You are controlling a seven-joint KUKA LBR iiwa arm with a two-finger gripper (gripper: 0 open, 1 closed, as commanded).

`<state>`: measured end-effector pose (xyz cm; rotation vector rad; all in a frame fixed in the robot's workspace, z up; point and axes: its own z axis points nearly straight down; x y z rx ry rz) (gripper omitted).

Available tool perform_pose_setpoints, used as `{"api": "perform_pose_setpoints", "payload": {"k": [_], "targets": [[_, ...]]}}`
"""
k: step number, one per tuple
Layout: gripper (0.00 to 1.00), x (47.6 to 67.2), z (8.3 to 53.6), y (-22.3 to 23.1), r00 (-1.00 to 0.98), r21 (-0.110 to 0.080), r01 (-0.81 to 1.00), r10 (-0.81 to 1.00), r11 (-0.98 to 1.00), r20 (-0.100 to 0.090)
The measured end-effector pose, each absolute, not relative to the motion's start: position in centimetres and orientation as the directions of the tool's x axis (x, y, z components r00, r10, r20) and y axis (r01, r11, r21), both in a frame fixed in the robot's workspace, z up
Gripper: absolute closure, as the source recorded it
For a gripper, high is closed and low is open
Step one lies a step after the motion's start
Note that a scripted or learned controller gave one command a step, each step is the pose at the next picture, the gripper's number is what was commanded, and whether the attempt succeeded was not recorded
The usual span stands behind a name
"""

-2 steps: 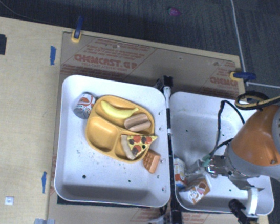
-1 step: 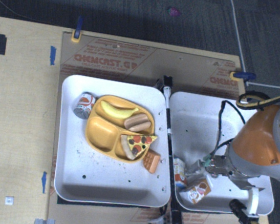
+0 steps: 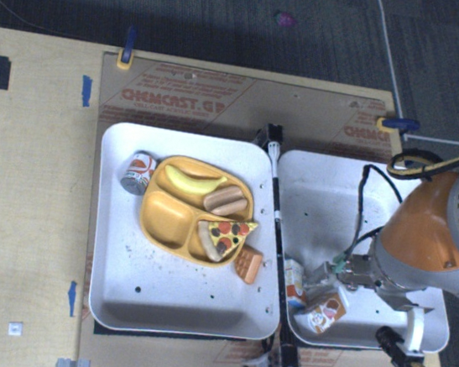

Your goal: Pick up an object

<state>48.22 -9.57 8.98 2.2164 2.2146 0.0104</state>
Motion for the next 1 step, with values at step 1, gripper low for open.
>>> {"api": "perform_pose_setpoints", "payload": {"k": [1], "targets": [[0.00,48.22,8.97,-9.47,0.002,0.011,1.000,1.000,-0.002,-0.003]]}}
